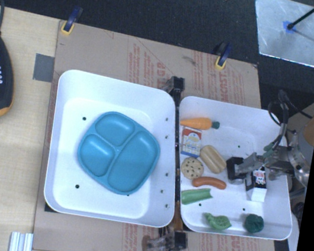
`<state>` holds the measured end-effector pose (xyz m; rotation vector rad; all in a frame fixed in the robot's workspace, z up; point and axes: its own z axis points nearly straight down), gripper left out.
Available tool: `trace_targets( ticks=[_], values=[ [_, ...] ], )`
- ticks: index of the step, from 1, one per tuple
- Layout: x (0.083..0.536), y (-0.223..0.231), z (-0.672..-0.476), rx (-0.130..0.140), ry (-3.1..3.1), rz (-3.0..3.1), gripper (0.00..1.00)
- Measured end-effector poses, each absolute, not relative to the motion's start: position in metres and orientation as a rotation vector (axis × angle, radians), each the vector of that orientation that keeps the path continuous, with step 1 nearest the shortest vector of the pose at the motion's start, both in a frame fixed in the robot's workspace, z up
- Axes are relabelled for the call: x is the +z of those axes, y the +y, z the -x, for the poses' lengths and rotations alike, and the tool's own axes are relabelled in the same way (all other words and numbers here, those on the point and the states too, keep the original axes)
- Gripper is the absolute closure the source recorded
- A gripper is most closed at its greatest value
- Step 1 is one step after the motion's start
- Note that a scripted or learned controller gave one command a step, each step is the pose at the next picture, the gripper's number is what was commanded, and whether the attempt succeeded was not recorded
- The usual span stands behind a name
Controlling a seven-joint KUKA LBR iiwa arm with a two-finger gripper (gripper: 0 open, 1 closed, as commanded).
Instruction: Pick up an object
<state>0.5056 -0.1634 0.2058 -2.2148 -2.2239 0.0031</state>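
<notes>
Right bin, far edge: carrot lies left-right (stem rightward).

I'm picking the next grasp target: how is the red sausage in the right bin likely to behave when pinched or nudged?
The sausage looks like a small toy, so probably light. Its rounded, slim shape suggests it may roll if nudged sideways. It lies close to the cookie and green pod, so a push could well disturb them.
</notes>
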Motion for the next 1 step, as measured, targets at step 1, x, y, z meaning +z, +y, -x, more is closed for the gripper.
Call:
trace_targets(
  ticks=[1],
  values=[
    [0.0946, -0.1698, -0.5612, 0.002, -2.229, 2.213, 0.00]
  ],
)
